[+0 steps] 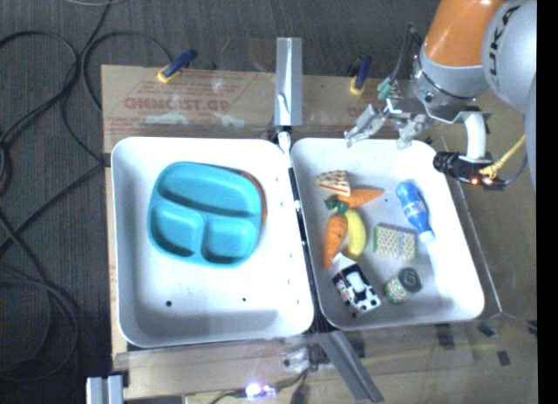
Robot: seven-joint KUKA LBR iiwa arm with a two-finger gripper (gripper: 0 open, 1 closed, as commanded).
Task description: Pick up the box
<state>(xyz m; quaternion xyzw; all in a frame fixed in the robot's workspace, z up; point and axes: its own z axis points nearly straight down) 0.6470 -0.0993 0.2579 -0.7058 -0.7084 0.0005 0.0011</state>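
Worktop (131,97): a brown cardboard-covered surface carrying two shallow white bins side by side.

Arm (475,18): grey with an orange band, entering from the right of the view and angled down toward the far edge of the right bin (471,280). Its pincer (381,130) hangs over that bin's far rim, metal fingers spread apart and released, with nothing between them.

Left bin (131,306): holds a turquoise plastic tray with three compartments (207,213).

Right bin contents: an orange plastic carrot (336,235), a yellow toy banana (355,231), a blue plastic bottle (413,208), a toy sandwich wedge (334,183), a pale patterned square pad (394,242), a small round dark-and-green item (404,284), and the small black-and-white printed box (356,290).

Task object: the box lies at the near left of the right bin, just beside the carrot's tip, its long axis running diagonally from far left to near right.

Governing relation: the box is well apart from the pincer, toward the near edge of the bin and slightly left, with the carrot, banana and sandwich wedge between. In my judgement the pincer must travel across the bin, turn to close across the box's short side, then descend. Approach not yet begun.
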